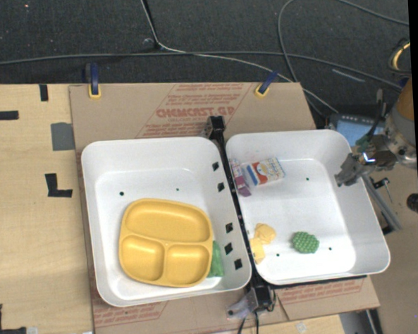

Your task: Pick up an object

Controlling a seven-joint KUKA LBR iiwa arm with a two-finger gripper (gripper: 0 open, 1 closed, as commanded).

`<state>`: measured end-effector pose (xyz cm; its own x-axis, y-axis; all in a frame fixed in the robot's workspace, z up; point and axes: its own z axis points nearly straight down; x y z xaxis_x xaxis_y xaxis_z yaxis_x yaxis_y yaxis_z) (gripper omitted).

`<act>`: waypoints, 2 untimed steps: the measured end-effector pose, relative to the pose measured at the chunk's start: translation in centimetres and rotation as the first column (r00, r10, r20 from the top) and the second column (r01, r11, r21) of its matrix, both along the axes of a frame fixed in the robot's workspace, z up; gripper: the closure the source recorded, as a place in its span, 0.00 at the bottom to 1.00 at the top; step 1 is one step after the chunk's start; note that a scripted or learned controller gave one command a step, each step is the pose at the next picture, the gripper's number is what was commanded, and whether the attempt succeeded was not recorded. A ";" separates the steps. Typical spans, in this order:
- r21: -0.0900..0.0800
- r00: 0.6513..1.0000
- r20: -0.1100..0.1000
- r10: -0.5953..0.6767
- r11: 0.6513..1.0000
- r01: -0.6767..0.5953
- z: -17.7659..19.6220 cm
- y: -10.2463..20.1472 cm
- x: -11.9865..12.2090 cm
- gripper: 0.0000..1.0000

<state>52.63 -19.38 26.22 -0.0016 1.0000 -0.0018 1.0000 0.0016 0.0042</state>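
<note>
Open floor amid right bin (314,149)

We see a light wooden surface (30,237) with some black tape marks (53,186) near its left edge. On it lies a brown cardboard sheet (191,111) with red printed letters, held at its far edge by two clamps (93,86) with yellow tips. Behind the far edge of the surface there is a dark carpet floor (59,31), and thin black cables (188,51) run over it.

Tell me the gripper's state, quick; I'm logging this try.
Gripper: cannot be told; it sits at the right bin's right rim, with nothing seen in it.
</note>
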 end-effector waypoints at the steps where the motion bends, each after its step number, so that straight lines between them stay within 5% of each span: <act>1: 0.003 1.000 -0.005 0.003 1.000 -0.003 -0.1 4.4 -0.5 1.00; 2: 0.003 1.000 -0.006 0.005 1.000 -0.005 -1.6 9.9 -0.3 1.00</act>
